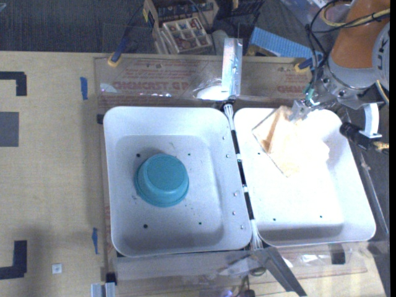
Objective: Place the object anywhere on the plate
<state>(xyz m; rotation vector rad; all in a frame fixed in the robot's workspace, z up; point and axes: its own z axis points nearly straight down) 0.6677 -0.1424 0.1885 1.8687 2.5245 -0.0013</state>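
Gripper [305, 107] sits over the far-right part of the right bin [346, 228], at the top corner of a pale tan flat object [286, 142], maybe a cloth or thin sheet (washed out by glare, hard to name closer). The object's upper corner looks lifted up to the fingertips, rest of it slanting down toward the bin floor, so the jaws read as closed down on that corner, nearly shut; judged a pinch grip, not fully certain under the glare. The target, a teal plate [162, 179] (looks more like an upturned dish), sits in the middle of the left bin [117, 129], well apart from the object, with the bin divider between them. Step in hand, as I judge it: pick-up, object just caught, not yet clear of the bin. Next move calls for lifting enough that the trailing edge clears both rims, carrying left across the divider, centring over the plate, lowering, then releasing. Risk: a corner hold may slip, or the sheet drapes off the plate.
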